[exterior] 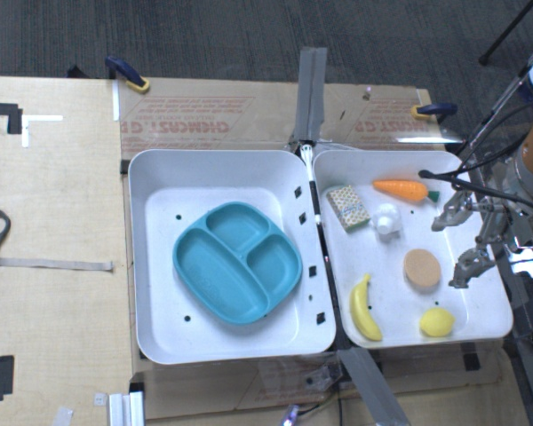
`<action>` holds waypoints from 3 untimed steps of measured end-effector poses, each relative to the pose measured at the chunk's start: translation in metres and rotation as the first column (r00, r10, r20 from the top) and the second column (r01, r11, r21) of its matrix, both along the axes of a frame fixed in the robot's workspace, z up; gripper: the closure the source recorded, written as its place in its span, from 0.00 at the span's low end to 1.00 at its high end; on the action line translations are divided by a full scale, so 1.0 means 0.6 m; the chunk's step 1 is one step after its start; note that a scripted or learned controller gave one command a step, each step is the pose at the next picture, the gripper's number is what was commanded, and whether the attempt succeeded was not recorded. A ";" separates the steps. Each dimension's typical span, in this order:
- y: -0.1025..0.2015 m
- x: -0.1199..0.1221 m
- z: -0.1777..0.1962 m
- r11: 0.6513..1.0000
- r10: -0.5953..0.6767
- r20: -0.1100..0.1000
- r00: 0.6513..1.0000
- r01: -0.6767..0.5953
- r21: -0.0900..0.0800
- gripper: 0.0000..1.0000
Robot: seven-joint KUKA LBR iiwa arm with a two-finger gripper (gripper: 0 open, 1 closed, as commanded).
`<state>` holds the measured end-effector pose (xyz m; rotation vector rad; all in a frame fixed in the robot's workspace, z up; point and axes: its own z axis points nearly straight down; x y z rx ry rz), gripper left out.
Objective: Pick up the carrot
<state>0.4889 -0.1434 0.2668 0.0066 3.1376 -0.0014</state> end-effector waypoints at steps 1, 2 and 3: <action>-0.043 0.177 -0.033 0.990 -0.140 0.000 0.990 0.140 0.000 0.00; -0.060 0.277 -0.111 0.993 -0.114 0.001 0.993 0.114 0.000 0.00; -0.081 0.262 -0.264 0.987 -0.160 0.006 0.987 0.160 0.001 0.00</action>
